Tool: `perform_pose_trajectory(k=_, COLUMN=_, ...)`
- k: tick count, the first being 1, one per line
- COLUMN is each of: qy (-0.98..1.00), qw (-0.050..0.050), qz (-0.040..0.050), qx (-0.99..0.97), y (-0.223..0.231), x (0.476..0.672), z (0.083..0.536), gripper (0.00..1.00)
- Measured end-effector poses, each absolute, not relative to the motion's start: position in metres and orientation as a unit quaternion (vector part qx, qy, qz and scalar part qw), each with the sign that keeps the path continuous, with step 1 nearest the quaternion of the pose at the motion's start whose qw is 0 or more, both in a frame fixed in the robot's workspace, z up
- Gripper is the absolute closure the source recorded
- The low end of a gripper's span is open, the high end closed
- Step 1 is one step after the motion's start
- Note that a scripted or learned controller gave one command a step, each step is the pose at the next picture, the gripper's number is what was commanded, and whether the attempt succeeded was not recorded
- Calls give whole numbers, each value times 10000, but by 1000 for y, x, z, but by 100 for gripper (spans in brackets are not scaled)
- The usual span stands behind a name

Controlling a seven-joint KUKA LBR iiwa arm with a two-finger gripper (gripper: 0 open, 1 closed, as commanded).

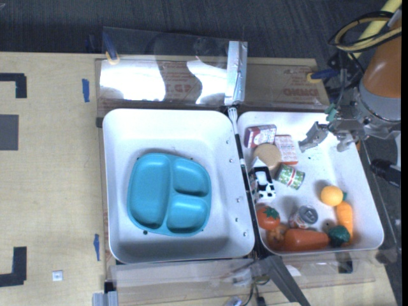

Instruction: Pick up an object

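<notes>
Seemingly splayed and holding nothing, the metal tool (328, 137) hangs above the glossy right bin (370, 199).

The scene is viewed by one fixed camera from above, at a slant; both white bins (118, 132) and the surrounding tabletop (44, 171) are taken in.

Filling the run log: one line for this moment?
tool: open, holding nothing | above right bin upper edge | blue tray: left bin
</notes>
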State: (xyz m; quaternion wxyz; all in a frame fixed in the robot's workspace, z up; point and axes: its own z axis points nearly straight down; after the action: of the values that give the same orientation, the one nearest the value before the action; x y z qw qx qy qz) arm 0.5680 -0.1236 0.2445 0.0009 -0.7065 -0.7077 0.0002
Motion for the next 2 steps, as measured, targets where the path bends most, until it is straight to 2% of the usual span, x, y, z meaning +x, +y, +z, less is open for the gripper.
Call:
perform_pose_trajectory(k=1, qy=-7342, qw=-6, qz=11, qx=-6789, y=-194, x=581, z=214, gripper=0)
perform_pose_trajectory(k=2, qy=-6765, qw=18, qz=3, qx=-7364, y=-178, x=551, z=202, gripper=0)
